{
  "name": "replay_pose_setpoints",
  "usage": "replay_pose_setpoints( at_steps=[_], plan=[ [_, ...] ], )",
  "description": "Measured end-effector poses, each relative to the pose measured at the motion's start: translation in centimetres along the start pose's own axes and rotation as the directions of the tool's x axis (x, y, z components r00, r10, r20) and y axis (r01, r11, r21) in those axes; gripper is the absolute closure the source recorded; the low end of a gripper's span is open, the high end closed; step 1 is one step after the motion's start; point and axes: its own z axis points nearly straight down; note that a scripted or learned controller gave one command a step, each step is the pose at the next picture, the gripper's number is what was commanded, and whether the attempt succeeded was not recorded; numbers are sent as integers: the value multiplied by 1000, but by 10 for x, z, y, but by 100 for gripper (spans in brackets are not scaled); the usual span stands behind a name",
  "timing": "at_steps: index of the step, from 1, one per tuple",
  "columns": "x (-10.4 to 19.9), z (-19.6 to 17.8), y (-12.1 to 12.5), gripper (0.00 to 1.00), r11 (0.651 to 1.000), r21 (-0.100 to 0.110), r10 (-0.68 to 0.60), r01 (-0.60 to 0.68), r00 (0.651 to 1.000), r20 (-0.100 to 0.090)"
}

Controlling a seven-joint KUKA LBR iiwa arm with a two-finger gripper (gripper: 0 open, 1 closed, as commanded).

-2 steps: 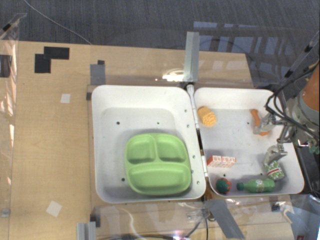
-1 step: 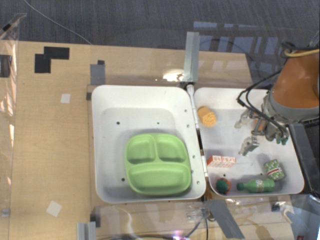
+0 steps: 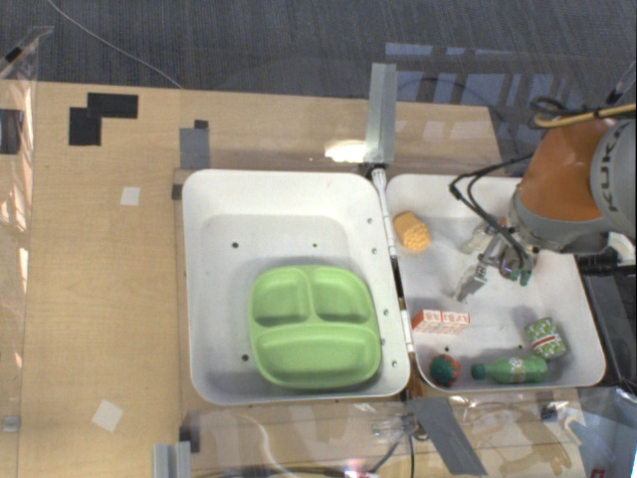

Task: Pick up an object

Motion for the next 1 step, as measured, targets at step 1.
replay_pose_setpoints(
  at_steps=[1],
  plan=[
    [-4, -15, 3, 100, 1000, -2, -8, 8, 1000, 15]
  ],
)
